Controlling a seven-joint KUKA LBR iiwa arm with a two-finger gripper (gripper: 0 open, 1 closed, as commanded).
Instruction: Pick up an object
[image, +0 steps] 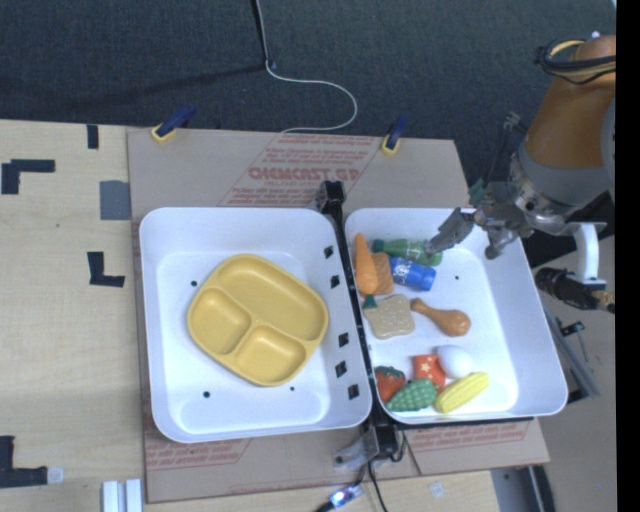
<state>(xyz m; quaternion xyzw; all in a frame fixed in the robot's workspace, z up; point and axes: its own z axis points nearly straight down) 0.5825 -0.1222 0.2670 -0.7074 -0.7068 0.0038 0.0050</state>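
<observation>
Down at the bottom of the frame, closest to us, sits the front edge of the tabletop (60, 400), wood-toned, with a cardboard sheet (300, 170) under two white bins. Two bins, side by side.

Left bin (170, 400): one item, a yellow divided plate (257, 318) with three compartments, lying flat and turned at a slant.

Right bin (520, 330): this is where the pickable things are, and it's busy. Along the lower edge, a yellow corn cob (461, 392) lies beside a green leafy piece (413, 398), with one red piece (389, 380) to the left, one red-orange block (428, 367) just above, and one white egg-like item (456, 360) touching the corn's upper side. Mid-bin, one slice of bread (389, 317) and one brown drumstick (442, 318) just to its right. Higher up, one orange carrot (367, 265) stands along the left wall, one blue can (412, 273) lies beside it, and one green bottle (405, 249) lies across the top.

Now the arm (568, 130), grey with an orange band, comes in from the upper right. Its end effector (470, 232) hangs over the upper right part of the right bin, one dark finger (447, 234) slanting down to the green bottle's right end. The fingers look spread fairly wide, and nothing sits between them.

Two clips, one yellow-blue clip (172, 123) upper left, one blue clip (393, 133) upper centre, pin the cardboard. One white cable (310, 85) loops above.
</observation>
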